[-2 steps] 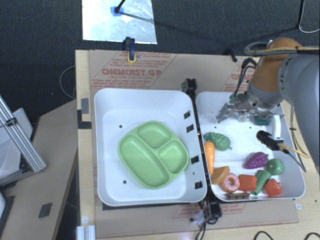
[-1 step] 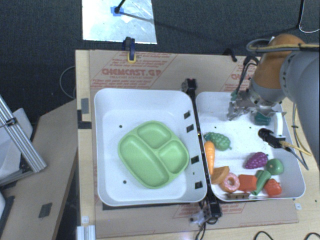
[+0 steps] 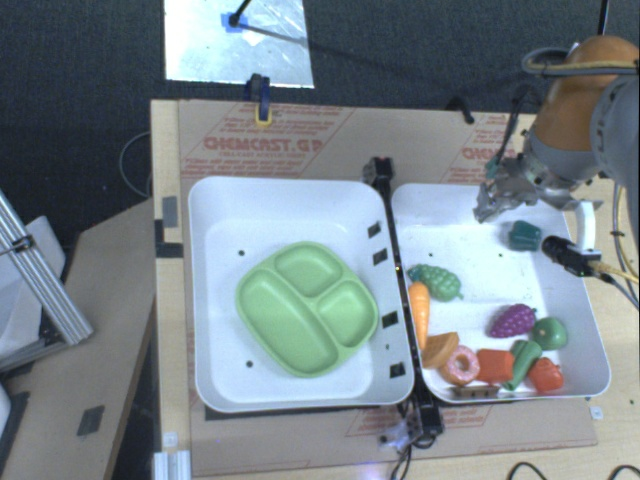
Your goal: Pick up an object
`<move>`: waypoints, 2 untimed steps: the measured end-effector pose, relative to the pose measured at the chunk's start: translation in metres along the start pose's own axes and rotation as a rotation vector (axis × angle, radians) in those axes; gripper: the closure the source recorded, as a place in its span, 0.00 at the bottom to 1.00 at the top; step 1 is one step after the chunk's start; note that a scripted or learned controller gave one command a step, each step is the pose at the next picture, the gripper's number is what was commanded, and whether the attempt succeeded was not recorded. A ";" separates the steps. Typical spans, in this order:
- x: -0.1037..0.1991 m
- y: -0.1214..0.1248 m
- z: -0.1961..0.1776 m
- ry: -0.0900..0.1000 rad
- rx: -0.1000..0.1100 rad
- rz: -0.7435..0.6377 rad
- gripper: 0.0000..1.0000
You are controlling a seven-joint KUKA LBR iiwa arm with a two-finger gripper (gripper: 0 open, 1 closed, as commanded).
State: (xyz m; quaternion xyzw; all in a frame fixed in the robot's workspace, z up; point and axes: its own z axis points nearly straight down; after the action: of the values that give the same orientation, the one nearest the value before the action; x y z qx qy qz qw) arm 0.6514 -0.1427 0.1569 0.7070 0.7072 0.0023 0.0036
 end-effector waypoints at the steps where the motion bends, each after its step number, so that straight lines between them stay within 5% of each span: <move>1: -0.004 0.012 -0.052 0.000 0.000 -0.004 1.00; 2: -0.004 0.013 -0.069 0.001 0.003 -0.004 1.00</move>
State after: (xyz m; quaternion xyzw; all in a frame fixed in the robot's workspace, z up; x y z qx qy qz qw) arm 0.6638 -0.1462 0.2262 0.7055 0.7087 0.0015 0.0020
